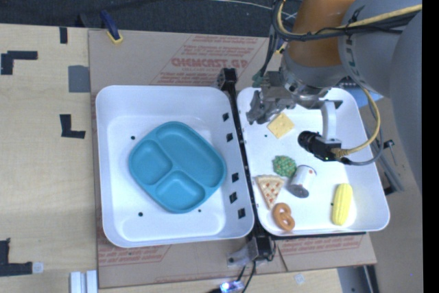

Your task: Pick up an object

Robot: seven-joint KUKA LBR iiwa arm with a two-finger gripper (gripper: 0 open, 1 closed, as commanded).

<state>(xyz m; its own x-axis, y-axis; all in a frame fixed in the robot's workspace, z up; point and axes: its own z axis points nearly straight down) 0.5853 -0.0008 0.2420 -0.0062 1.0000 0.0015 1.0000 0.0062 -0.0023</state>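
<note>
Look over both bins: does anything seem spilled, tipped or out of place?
One thing: the small grey cup in the right bin lies tipped on its side beside the broccoli piece. Nothing looks spilled. The blue divided plate sits flat in the left bin.

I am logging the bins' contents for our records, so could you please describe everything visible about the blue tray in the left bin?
The blue tray is a rounded rectangle, apparently smooth plastic, in a single light blue. Raised ridges divide it into three compartments, one long and two smaller. It lies flat and face up, turned at a slant to the bin's sides, near the middle of the left bin, resting on its white floor. Nothing lies in it and nothing else touches it.
</note>
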